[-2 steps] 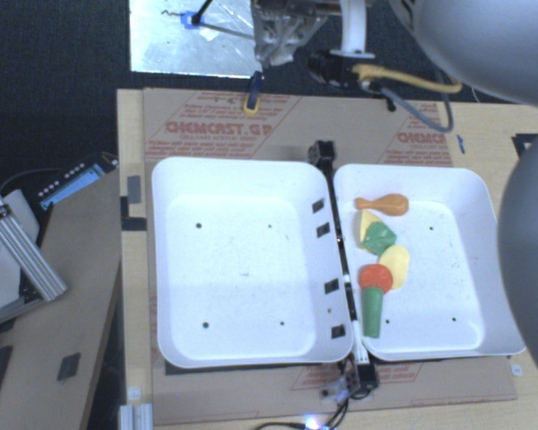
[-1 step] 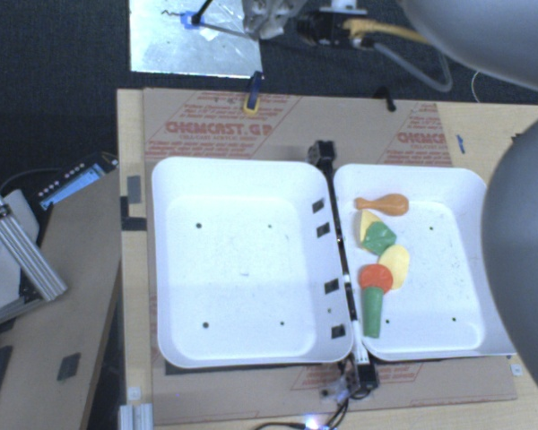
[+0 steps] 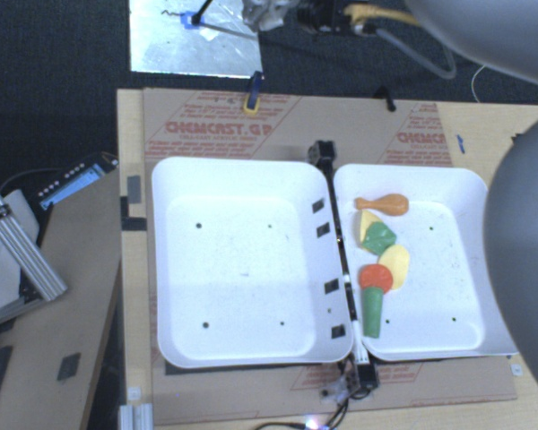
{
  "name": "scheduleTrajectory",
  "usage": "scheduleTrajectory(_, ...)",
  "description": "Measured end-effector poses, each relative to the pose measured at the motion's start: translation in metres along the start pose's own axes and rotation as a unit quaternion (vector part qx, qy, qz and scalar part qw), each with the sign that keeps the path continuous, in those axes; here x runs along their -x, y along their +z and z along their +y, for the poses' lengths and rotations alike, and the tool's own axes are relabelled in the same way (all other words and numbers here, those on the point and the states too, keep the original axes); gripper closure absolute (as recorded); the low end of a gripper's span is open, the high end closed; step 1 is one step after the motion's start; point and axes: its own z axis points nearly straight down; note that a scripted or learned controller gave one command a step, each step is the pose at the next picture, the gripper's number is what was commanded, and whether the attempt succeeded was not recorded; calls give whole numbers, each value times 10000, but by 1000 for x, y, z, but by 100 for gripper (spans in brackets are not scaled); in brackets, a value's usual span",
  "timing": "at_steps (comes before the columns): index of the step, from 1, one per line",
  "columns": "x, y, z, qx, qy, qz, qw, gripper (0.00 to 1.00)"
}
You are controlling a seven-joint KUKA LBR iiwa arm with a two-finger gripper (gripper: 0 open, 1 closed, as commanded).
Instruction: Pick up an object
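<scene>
Right bin (image 3: 448, 330): green stick (image 3: 372, 310) points up-down.

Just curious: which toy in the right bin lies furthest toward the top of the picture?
The orange drumstick-shaped toy; the green, yellow and red pieces all lie below it.

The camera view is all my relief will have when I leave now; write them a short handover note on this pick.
Gripper: raised beyond the bins' far edge; whether its fingers are open or shut is unclear.
Things: all in the right bin, clustered near the divider: orange drumstick, green piece, yellow piece, red and green carrot-like toy.
Done: nothing visibly picked.
Left: descend, grasp one toy, lift it.
</scene>
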Motion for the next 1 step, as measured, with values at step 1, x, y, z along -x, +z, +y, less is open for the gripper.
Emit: scheduleTrajectory(1, 0, 1, 0, -10, -4, -3, 10000, 100)
